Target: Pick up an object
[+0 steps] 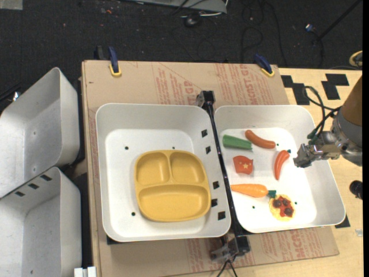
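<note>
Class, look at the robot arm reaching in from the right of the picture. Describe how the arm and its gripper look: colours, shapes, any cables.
The arm is rounded, with an orange band above a grey wrist section. Its gripper is a small, boxy part of dark and silver-grey metal, far slimmer than the arm. Thin dark cables loop from the wrist towards the gripper. I can make out no lettering or markings on either.

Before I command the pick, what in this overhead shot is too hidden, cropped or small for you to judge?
- The hand: small and dark over the right white bin, so its finger state and height are unreadable in the camera view.
- Grey arm: cut off by the right edge.
- Small yellow round piece with red topping: too small to identify.
- Spare white bins at left: cropped by the left edge.
</note>
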